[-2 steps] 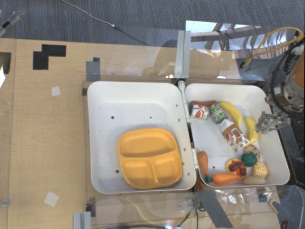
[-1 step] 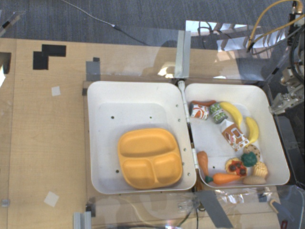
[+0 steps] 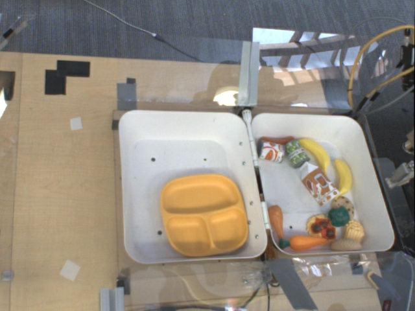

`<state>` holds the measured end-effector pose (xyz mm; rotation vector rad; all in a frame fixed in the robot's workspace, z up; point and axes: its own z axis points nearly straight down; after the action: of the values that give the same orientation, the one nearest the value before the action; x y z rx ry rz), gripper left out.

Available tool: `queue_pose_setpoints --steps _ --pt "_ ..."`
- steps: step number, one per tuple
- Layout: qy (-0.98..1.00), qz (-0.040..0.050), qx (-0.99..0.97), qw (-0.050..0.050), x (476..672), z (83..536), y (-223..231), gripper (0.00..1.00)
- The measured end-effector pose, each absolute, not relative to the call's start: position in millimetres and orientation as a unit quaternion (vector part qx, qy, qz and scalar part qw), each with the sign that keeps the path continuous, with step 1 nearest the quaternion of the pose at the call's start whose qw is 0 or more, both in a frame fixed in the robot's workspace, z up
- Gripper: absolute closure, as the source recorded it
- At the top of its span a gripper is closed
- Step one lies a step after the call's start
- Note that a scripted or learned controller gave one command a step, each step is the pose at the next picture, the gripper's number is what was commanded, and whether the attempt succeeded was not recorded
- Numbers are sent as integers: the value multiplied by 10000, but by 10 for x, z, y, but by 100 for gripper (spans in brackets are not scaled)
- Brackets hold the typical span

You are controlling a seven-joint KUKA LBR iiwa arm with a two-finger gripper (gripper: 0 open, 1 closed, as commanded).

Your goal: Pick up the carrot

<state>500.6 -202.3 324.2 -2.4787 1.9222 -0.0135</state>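
Counter: pale wooden counter (image 3: 58, 193) carrying two shallow white plastic bins side by side, grey carpet beyond.
Left bin (image 3: 139, 148): holds a yellow-orange compartment plate (image 3: 203, 214) with three sections, toward the near wall.
Right bin (image 3: 363, 167): holds mixed toy food.
Carrots: short orange carrot (image 3: 276, 221) upright against the near-left wall; longer orange carrot (image 3: 310, 242) lying along the near wall, just beside it.
Others: two yellow bananas (image 3: 327, 164), small red-and-white carton (image 3: 319, 184), green broccoli piece (image 3: 338, 216).
Claw: state cannot be told.

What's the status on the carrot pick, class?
Carrot lying in right bin, near front wall. Second carrot by left wall. Toy corn and pizza slice crowd it.
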Motion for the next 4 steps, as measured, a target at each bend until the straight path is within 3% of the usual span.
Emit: queue_pose_setpoints --steps 1,2,3,4 --pt "4277 -23 -9039 22 5073 2978 -1971 100" --pt "2718 -48 -9623 19 5256 3102 -1905 100" --pt "1485 22 -9889 27 5184 1636 -2042 100" --pt "1007 -64 -9949 -1 5016 2417 -2069 100"
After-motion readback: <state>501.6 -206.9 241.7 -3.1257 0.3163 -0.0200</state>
